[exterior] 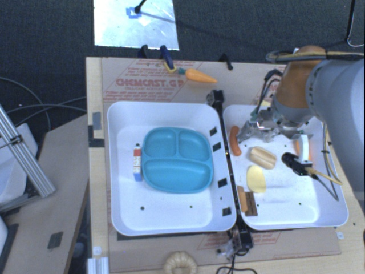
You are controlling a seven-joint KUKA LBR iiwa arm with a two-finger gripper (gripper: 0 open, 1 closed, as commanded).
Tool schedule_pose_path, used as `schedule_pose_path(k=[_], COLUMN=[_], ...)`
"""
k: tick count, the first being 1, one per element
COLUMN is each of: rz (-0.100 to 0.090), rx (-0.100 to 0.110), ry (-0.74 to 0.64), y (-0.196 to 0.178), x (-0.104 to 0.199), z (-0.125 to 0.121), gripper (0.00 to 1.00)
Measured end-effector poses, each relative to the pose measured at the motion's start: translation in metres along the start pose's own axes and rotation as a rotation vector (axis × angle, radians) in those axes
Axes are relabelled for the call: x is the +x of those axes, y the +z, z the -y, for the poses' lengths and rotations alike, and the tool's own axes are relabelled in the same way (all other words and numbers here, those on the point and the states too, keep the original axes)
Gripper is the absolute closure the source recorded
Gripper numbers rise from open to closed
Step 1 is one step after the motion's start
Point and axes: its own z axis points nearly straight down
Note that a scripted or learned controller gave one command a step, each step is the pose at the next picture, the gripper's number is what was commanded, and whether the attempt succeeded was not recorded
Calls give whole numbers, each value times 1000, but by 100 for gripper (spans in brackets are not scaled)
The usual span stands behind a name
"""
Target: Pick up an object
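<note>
We cannot tell how the gripper (258,127) stands, because the big grey arm (328,90) covers part of it. The arm also hides the far corner of the right bin (296,210). The round beige thing (181,263) is cut off at the bottom edge.

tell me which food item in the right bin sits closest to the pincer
The orange hot dog by the right bin's left wall, just left of the pincer. The bread roll and yellow wedge lie farther toward the camera.
</note>
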Motion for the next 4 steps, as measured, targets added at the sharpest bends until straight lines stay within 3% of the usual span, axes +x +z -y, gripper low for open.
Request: schedule_pose_path(k=[1, 3, 4], rz=[-1, 0, -1], rx=[-3, -5, -4], ry=[-1, 0, -1], y=[-12, -111, -143], x=[0, -6, -6], z=[-1, 5, 3], gripper=[100, 100, 100])
